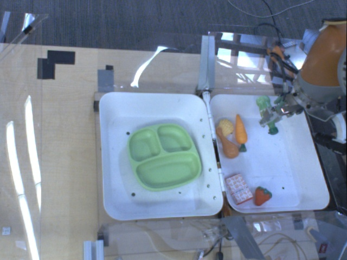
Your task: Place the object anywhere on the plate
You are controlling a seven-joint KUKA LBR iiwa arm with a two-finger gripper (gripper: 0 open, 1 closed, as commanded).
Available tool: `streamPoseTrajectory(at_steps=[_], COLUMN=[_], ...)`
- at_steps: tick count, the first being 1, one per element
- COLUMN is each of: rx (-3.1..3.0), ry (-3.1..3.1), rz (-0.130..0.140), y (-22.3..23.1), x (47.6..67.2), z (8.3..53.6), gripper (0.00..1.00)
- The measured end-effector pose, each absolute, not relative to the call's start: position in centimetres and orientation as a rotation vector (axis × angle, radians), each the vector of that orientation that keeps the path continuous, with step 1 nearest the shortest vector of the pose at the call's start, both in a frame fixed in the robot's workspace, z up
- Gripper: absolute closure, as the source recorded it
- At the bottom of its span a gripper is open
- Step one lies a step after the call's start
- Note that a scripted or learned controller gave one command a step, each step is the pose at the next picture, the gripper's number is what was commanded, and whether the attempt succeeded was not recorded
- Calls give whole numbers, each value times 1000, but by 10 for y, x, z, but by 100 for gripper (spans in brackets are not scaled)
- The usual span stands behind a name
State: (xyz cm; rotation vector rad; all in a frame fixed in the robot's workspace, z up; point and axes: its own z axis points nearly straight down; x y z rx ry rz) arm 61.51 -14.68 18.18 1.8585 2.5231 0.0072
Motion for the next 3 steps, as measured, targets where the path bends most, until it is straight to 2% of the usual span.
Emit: streamPoseTrajectory(at_steps=[1, 2, 3], rx=[1758, 1814, 1737], ry=[2594, 2564, 2613], rz=[8, 3, 6], y=[-83, -20, 42], x=[650, 653, 600], z=[196, 185, 188], gripper=[100, 100, 100])
